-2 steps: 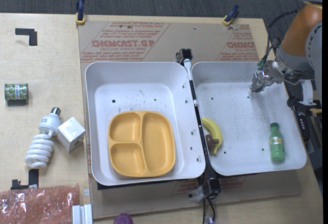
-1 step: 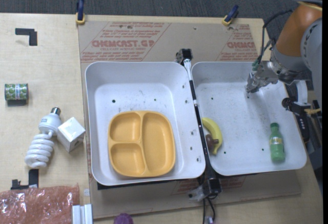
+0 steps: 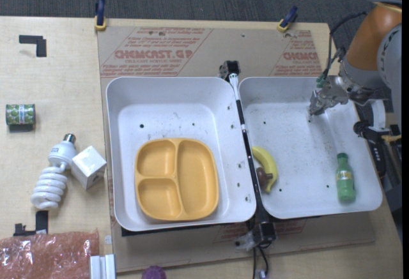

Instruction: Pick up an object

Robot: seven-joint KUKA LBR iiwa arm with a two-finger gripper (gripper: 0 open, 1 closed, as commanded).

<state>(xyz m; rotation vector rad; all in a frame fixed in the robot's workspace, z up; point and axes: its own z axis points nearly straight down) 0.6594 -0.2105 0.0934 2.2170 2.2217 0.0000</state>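
Off the bins, near the bench's left edge, lay a small green can [image 3: 20, 115], a spiral bulb [image 3: 51, 179] and a white cube [image 3: 89, 167] just beside it; a pink mesh bag [image 3: 48, 255] sat at the bench's front-left corner. None of these was w/in easy reach of the arm.

The left bin [image 3: 118, 102] carried a yellow divided plate [image 3: 176, 179], lying flat toward the bin's front edge. Flat and wide, so judged a poor pick target.

The right bin [image 3: 287, 89] carried two candidates. A banana [image 3: 264, 168] lay against the bin's left wall, near the front. A green bottle [image 3: 345, 177] lay on its side close to the right wall, toward the front-right corner.

The gripper [image 3: 317, 104] was at the bin's back-right area, tips pointed down near the floor, well apart from both items. Whether it was released or clenched could not be told at this res; nothing was visible betw. its tips.

Procedure, as judged: step in hand was approach. Pref. target was the bottle, being nearer. Align the jaw axis across the bottle's short dimension, centre over the body (not the cap), descend fully, then close. Allow wall clearance on the right side; a round body may roll if touched off-centre.
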